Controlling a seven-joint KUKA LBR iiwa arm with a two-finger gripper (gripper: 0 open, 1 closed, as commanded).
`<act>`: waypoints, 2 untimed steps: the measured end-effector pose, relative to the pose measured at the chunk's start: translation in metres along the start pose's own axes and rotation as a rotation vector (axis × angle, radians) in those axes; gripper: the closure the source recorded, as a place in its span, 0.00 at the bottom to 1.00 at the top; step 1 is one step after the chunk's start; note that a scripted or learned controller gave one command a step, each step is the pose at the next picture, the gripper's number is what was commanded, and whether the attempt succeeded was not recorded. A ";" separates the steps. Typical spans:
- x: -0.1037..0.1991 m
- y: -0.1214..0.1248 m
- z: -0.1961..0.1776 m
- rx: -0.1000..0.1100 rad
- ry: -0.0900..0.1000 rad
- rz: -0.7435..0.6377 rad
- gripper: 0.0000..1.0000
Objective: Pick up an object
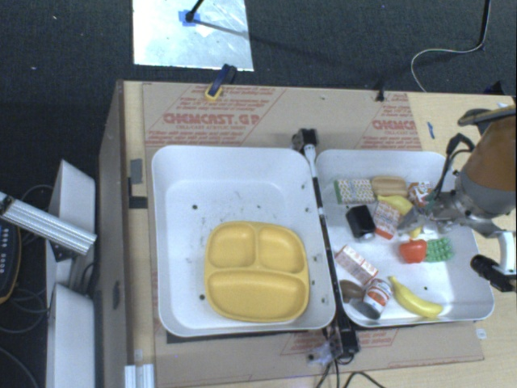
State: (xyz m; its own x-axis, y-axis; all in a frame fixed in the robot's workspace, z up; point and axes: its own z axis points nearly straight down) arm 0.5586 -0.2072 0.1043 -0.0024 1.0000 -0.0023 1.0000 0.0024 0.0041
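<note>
Step in hand, as I read it: approach, nothing lifted yet. The gripper (423, 214) hangs low in the right bin (464, 301), at about 3 o'clock in the view, over the clutter near the bin's mid-right. Can't tell if the tool is released or clenched, it's too small and blurred against the items.

Likely targets sit just below it: a red tomato-like piece (413, 250) at its 6 o'clock, touching or just beside a green piece (439, 249). A banana (416, 299) lies further toward 6, near the bin's front wall. A black block (360, 221) is at the gripper's 9 o'clock.

Next move, prob: settle on one item w/ room either side, drop straight down, close, lift. Crowding is the risk.

Arm (493, 168) comes in from 3 o'clock, wrist bent down into the bin. Left bin (186, 192) holds a yellow divided plate (257, 271)
</note>
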 end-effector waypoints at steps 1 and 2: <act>0.043 -0.032 0.020 0.004 0.003 0.000 0.00; 0.042 -0.029 0.008 -0.004 0.001 -0.002 1.00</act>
